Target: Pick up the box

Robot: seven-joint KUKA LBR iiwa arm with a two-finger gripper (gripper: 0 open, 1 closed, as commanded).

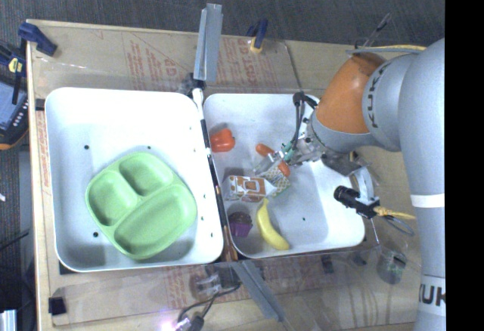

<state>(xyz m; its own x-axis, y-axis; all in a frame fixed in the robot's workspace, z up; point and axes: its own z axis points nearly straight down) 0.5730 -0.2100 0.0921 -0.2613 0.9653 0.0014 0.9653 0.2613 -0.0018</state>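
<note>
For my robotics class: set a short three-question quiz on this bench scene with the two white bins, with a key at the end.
1. True or false: the green divided plate lies in the left bin.
2. Which item lies nearest the front wall of the right bin? A) orange item B) banana C) box
3. Fill in: the gripper hangs over the ____ bin, just right of the box.

Key
1. True.
2. B; the banana lies by the front wall, beside a small purple item.
3. Right.
</note>
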